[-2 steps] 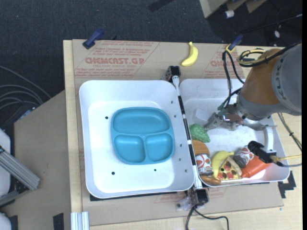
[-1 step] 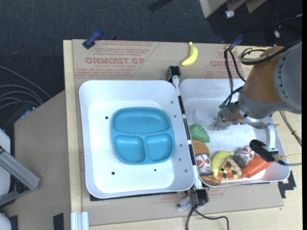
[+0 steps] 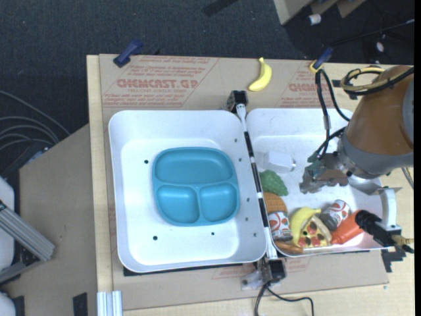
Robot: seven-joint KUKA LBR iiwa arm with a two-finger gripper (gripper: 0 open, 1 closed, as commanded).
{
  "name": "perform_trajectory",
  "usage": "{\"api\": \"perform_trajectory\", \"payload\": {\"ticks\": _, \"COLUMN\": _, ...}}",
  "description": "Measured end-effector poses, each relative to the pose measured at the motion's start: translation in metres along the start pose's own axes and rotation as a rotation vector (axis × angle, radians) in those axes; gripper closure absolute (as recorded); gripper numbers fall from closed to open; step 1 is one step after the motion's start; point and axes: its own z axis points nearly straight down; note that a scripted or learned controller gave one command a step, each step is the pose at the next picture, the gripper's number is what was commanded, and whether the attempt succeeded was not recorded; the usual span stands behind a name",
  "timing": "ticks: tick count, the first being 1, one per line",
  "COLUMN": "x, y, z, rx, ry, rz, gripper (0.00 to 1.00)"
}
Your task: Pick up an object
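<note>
**Operator:** State the position of the end effector (image 3: 314, 178) and the reason for it.

**Technician:** It hangs low inside the right bin (image 3: 289, 125), above bare floor between the clear plastic piece (image 3: 276, 160) and the pile of toys at the near wall. The placement suggests an approach toward that pile. The dark fingertips are too small to resolve, so whether they are released or clenched cannot be told. Nothing is seen between them.

**Operator:** Where are the candidate objects?

**Technician:** All lie in the right bin. A green leaf-shaped toy (image 3: 273, 182) rests against the divider. Crowded along the near wall are a banana (image 3: 300, 221), a pizza slice (image 3: 320, 232), a red-and-white can (image 3: 339, 212) and an orange-red bottle (image 3: 348, 230), touching one another. Such crowding probably makes a clean grasp harder.

**Operator:** And the left bin (image 3: 128, 176)?

**Technician:** It holds a blue divided plate (image 3: 195, 185), lying flat at its centre. A second banana (image 3: 260, 78) lies on the worktop (image 3: 164, 84) beyond both bins, well apart from the arm.
</note>
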Motion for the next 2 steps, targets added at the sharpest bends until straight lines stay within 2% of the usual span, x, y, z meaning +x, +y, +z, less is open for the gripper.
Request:
{"api": "perform_trajectory", "payload": {"ticks": 1, "x": 0.04, "y": 0.009, "z": -0.054, "rx": -0.002, "ry": -0.001, "rz": 0.0, "gripper": 1.0}}
{"api": "perform_trajectory", "payload": {"ticks": 2, "x": 0.082, "y": 0.005, "z": -0.069, "rx": -0.003, "ry": -0.001, "rz": 0.0, "gripper": 1.0}}
